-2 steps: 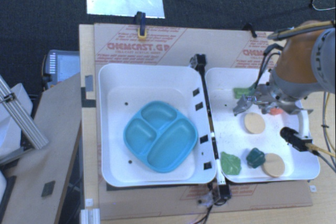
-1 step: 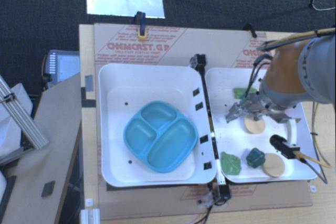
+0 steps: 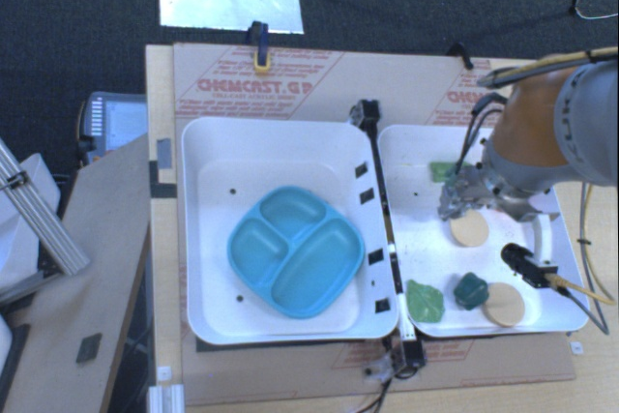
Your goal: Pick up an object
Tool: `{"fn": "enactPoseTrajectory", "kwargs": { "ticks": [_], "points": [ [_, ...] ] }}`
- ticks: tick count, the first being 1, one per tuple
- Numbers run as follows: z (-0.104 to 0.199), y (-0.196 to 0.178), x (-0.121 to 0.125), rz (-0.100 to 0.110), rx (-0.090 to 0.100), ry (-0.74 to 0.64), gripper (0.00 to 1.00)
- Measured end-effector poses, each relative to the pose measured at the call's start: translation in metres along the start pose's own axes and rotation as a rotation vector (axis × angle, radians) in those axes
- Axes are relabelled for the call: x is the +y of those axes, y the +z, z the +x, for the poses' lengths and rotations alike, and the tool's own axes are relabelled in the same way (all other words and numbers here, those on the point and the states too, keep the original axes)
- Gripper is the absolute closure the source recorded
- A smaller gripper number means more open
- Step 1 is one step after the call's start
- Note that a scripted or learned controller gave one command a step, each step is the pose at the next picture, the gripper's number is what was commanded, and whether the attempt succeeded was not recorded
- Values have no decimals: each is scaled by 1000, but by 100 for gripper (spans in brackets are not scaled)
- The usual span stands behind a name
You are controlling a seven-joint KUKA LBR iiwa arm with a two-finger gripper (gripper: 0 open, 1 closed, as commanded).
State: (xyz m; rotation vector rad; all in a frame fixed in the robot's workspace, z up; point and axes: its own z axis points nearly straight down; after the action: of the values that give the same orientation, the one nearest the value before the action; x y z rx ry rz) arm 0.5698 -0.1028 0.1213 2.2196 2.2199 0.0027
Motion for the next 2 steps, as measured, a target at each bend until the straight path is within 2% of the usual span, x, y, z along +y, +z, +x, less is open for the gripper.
{"fn": "enactPoseTrajectory", "kwargs": {
  "ticks": [2],
  "points": [
    [-17, -109, 17, -5, -2, -3, 100]
  ]
}}
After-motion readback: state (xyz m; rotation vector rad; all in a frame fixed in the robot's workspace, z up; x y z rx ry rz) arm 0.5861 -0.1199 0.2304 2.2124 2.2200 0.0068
